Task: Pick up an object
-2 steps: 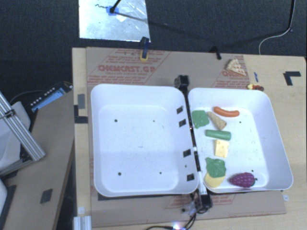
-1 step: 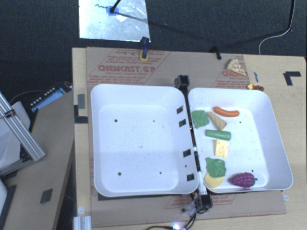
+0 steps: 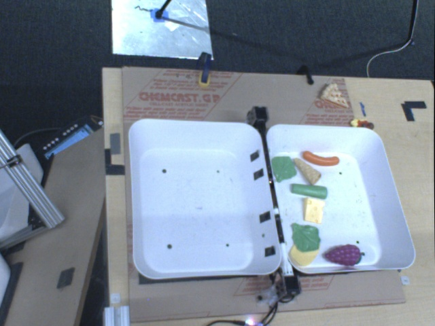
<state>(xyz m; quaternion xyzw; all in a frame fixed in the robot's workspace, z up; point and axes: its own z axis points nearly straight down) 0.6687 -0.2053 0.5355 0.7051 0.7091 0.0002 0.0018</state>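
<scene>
Nearest: purple grape bunch, yellow piece and green leaf crowd the right bin's front-left.
Middle: yellow cheese wedge, green cucumber, well apart from the right wall.
Far: orange sausage, tan cone, green lump.
Left bin: smooth white.
Bench: pizza slice.
Jaws: cannot tell.

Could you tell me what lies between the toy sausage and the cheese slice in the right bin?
In the camera view, a green cucumber-like stick lies between the sausage and the cheese slice, with a tan cone-shaped piece just above it.
</scene>
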